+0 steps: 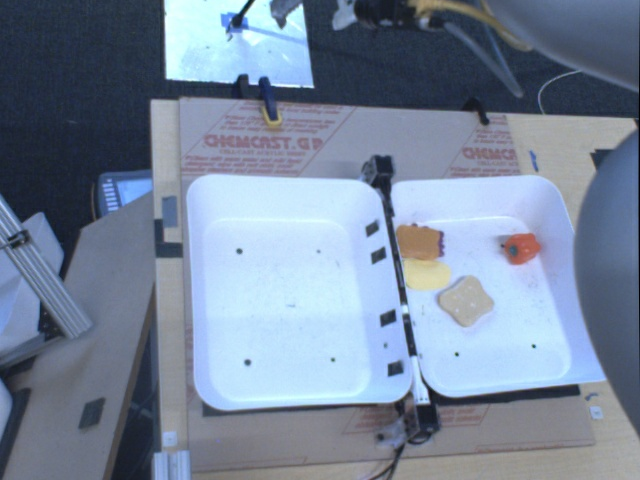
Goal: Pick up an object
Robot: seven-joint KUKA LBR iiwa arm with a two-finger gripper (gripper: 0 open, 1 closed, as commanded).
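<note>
Above the bins' far edge, the gripper (312,0) hangs open, holding nothing, arm (560,13) raised.

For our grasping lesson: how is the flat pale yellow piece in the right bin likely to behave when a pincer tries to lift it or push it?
The pale yellow piece looks very thin and flat against the right bin floor, so its edges probably give little to grip. A push would likely slide it rather than roll it. It lies between the orange slice and the tan toast-shaped piece, so it may nudge them.
</note>
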